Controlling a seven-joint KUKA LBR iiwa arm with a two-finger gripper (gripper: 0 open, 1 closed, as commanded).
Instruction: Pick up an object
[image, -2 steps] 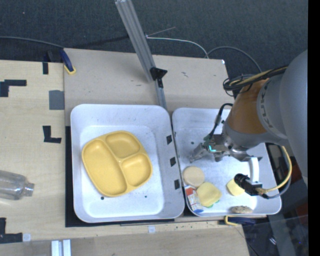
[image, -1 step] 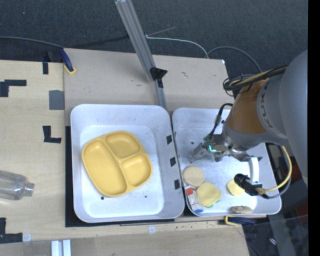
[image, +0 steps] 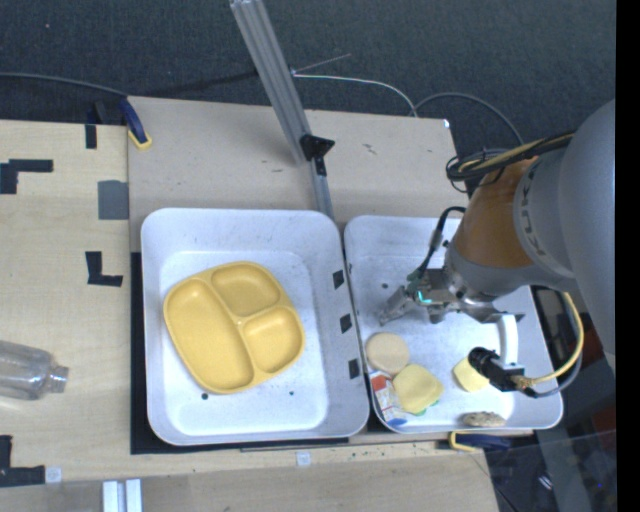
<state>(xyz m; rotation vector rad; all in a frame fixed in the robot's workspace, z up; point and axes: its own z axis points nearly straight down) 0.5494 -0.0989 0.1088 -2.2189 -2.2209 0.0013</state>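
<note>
Over the right bin (image: 520, 410), near its middle, the gripper (image: 412, 300) is seen with fingers spread and nothing held. A round tan cookie (image: 387, 352) lies just beside it toward the bin's front edge, a yellow block (image: 417, 388) farther toward that edge.

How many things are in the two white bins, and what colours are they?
Yellow divided tray, in the left bin: 1
Yellow blocks, in the right bin: 2
Tan round piece: 1
Tan crumbly piece: 1
Red and white packet: 1
Total: 6
</note>
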